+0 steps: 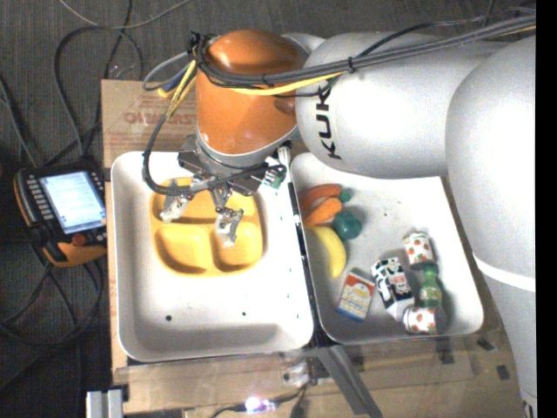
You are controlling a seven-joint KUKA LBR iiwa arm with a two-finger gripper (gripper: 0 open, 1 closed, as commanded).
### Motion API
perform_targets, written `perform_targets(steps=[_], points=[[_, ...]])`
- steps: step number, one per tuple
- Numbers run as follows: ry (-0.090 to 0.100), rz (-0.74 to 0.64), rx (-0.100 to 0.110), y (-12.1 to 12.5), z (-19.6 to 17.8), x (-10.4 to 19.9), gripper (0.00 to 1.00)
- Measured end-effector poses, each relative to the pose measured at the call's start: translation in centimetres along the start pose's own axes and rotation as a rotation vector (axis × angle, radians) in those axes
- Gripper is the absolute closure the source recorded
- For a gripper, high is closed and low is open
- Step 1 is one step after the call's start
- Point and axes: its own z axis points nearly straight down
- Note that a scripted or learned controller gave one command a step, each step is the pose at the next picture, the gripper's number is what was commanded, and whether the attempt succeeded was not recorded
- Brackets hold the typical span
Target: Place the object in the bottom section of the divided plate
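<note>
A yellow divided plate [188,254] lies in the upper half of the left white bin [209,325]. My gripper [202,215] hangs right over the plate, below the orange wrist band [245,85]. Its two fingers [229,224] are spread apart, one over the plate's left part and one over its middle. Nothing shows between them, so the gripper is open. The arm hides the plate's top edge. The plate's lower sections show bare yellow.
The right bin [461,233] holds a carrot [320,201], a teal ball [348,225], a banana [330,250], a juice carton [355,295], a black-and-white carton [392,278] and small cans [419,249]. A teach pendant [65,202] lies left of the bench.
</note>
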Motion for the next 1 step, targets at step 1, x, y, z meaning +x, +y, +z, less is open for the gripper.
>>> perform_targets(steps=[1], points=[[0.005,-0.006,-0.002,8.37,8.67,3.8,0.0]])
